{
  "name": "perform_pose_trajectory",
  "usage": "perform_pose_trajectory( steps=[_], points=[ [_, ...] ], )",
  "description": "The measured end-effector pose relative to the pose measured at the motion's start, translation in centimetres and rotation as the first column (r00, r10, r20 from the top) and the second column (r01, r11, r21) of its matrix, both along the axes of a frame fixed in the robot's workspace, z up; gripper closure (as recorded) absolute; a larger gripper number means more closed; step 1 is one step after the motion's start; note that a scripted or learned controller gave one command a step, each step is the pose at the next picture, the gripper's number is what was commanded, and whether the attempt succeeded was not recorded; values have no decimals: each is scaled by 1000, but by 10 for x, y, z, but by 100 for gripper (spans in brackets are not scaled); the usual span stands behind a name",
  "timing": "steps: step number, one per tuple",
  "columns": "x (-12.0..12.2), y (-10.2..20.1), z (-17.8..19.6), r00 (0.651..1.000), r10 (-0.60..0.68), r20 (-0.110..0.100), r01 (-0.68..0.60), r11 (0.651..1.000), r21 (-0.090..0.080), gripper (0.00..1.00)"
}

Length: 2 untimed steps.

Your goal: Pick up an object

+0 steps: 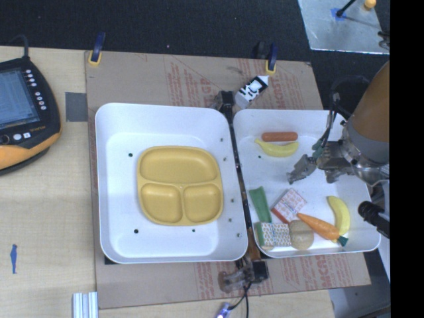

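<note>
White right bin (265, 121): hand (306, 169) over bare floor mid-bin.

the arm (371, 121) is a thick rounded body, grey low down with a broad orange band above the wrist. at its end sits the tool (299, 171), a dull grey metal piece with slim, angular fingers (296, 174). thin dark cables run along the wrist, and a black rounded fitting (373, 214) juts out below it.
</note>
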<state>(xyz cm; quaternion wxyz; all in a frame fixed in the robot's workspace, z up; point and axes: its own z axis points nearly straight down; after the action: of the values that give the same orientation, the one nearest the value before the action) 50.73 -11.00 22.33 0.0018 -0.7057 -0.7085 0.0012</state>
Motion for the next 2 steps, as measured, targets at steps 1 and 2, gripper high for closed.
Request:
perform_pose_trajectory(
  steps=[1, 2],
  points=[
    [59, -86, -71, 1000, -1, -1, 1, 1000, -3, 0],
    [125, -30, -69, 1000, 3, 1, -3, 1000, -2, 0]
  ],
)
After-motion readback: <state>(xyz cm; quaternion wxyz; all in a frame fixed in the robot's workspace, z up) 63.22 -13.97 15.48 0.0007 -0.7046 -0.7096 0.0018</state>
